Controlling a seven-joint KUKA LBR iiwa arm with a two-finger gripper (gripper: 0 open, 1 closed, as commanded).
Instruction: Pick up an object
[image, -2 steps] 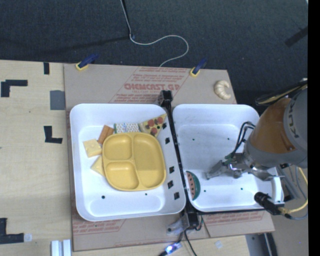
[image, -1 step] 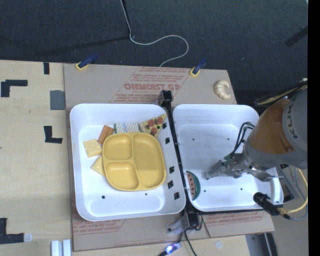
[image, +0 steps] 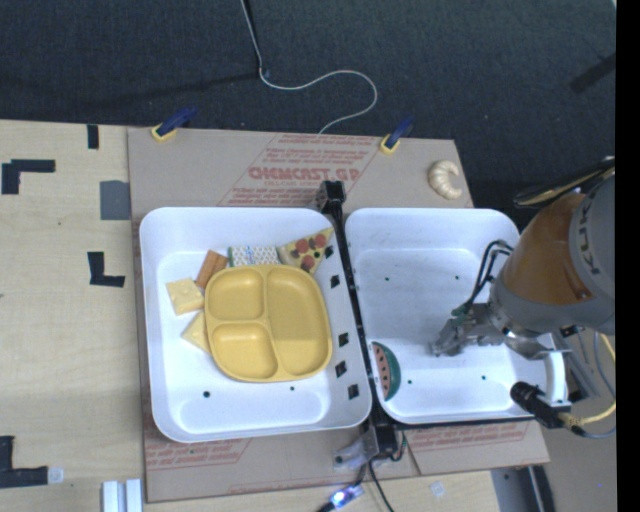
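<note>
Red-and-green, the watermelon slice (image: 385, 368) sits against the left wall of the right bin (image: 420, 225), and we have the gripper (image: 447, 340) low over the bin floor near it, though we cannot tell its state. The risk we see is the grasp landing on bare plastic, since the slice hugs the wall and the yellow divided plate (image: 268, 322) lies in the left bin (image: 165, 225).

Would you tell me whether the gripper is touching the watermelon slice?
Apart: the camera view shows bare bin floor between the gripper and the watermelon slice.
</note>
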